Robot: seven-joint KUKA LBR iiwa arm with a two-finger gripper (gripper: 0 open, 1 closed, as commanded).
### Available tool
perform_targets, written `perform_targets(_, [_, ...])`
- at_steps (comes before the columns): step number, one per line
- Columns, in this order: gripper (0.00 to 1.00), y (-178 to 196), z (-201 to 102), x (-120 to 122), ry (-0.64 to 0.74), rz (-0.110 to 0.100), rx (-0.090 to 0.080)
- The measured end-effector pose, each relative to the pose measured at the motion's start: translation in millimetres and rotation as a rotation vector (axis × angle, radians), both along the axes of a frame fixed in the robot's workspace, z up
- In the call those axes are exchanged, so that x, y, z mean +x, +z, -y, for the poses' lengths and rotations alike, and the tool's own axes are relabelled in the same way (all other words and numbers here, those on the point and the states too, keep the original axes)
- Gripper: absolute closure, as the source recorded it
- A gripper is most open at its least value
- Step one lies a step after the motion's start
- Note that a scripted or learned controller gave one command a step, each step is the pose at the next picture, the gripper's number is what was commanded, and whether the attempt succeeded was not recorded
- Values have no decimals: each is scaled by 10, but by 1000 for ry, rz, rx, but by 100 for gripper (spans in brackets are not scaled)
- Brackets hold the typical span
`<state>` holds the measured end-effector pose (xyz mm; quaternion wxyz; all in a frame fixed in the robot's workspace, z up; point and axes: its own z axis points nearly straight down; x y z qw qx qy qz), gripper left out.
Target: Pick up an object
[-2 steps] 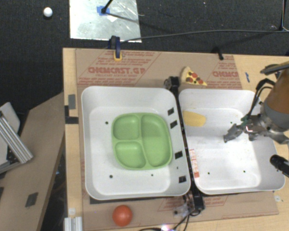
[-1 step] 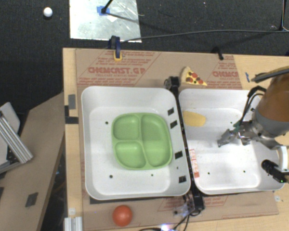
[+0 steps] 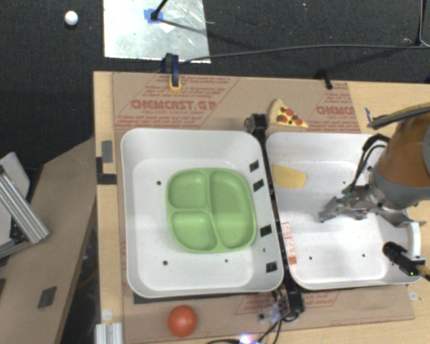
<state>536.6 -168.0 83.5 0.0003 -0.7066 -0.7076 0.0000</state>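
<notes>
Gripper (image 3: pixel 330 212) sits low inside the right bin (image 3: pixel 312 267), near the middle of its floor, pointing left; whether it is spread or pressed together cannot be told from this angle, and nothing shows between its tips. Arm (image 3: pixel 408 170) comes in from the right, orange band above the grey wrist, covering the bin's right side. Yellow flat piece (image 3: pixel 289 177) lies on the right bin floor toward the back left corner, apart from the gripper, up and left of it. Left bin (image 3: pixel 140 264) holds a green divided plate (image 3: pixel 211 209), roughly centred, flat. The two bins touch along a black-clipped seam in the middle. Pizza slice toy (image 3: pixel 287 115) rests on the cardboard (image 3: pixel 201 99) just behind the right bin's back left corner, outside both bins. Orange-red ball (image 3: pixel 181 320) sits on the cardboard in front of the left bin. Small white ball (image 3: pixel 72 18) lies on the dark floor far back left. A foil sheet (image 3: pixel 154 20) lies behind the bench.
</notes>
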Motion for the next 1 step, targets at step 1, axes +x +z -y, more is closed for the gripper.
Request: perform_targets(1, [100,120,3,11,1,4,-1])
